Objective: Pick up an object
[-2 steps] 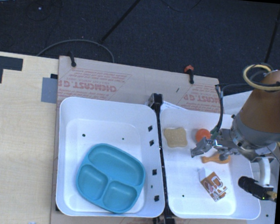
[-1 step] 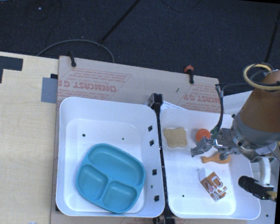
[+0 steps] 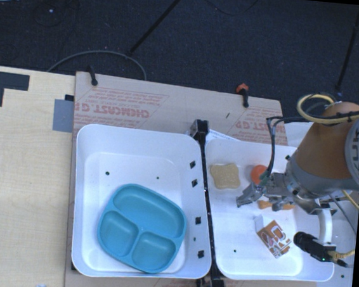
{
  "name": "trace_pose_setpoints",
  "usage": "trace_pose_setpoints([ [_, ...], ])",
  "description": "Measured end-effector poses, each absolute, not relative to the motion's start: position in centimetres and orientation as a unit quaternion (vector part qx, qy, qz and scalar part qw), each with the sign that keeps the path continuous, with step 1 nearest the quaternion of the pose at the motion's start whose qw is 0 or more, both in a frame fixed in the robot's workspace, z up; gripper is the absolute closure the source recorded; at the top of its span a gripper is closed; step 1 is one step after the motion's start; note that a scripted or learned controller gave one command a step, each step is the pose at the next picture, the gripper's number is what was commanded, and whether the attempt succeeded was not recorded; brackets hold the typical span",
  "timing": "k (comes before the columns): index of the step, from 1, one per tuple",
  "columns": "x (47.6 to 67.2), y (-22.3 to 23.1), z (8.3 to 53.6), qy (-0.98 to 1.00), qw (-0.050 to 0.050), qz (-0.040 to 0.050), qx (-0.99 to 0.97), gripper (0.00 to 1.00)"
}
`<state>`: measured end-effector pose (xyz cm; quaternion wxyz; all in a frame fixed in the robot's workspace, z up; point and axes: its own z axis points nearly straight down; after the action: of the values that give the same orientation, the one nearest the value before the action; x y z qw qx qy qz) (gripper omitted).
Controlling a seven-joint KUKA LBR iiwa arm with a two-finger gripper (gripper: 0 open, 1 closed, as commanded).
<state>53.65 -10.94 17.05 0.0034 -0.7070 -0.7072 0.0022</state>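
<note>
Grey two-finger gripper point(image 3: 255, 196), jaws spread and holding nothing, hangs mid right bin point(image 3: 230, 266) between tan sponge square point(image 3: 225, 175) and small orange ball point(image 3: 257, 173); closing there likely catches neither.

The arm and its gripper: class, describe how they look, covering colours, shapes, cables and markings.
The arm is grey with a broad orange band and part of a dark letter marking. Yellow and black cables loop beside it. The gripper is grey metal.

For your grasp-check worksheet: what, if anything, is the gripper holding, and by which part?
Nothing is visibly held. The gripper hangs over the right bin between the tan sponge-like piece and an orange object, with nothing seen between its fingers.
</note>
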Motion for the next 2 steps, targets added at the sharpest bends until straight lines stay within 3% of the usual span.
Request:
trace_pose_setpoints([
  [1, 53.6, -11.5, 10.9, -0.707, 0.004, 0.0025, -0.707, 0.00],
  [2, 53.5, -11.5, 8.7, -0.707, 0.002, 0.0010, -0.707, 0.00],
])
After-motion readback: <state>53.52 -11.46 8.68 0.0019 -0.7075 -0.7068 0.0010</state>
